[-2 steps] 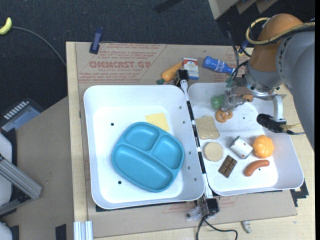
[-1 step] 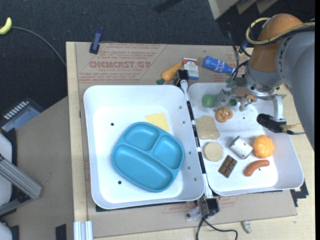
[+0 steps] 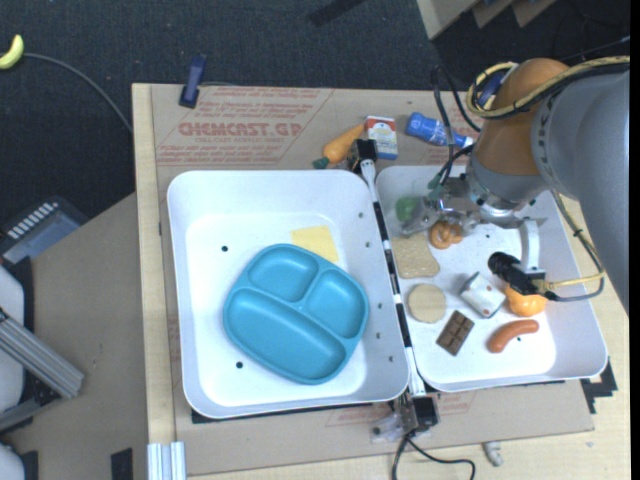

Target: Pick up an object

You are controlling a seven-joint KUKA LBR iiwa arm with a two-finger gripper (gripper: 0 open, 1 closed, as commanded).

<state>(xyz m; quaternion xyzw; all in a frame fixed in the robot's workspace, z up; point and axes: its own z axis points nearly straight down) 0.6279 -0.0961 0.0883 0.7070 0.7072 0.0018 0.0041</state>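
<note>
On the left, a shallow white bin holds a smooth blue plate with three round-cornered parts, and a flat yellow slice peeks out behind it. Next to it sits the right bin, also white and shiny. The grey arm with its orange band comes down over the top of this bin, and the gripper hangs just over a small brown ring and beside a green lump. I cannot tell how the gripper is set. Lower down lie a rough tan slice, a round pale cookie, a flat brown chocolate bar, a white block, an orange lump and a smooth sausage. Behind the bins, on the cardboard, lie a carrot, a small carton and a blue wrapper
</note>
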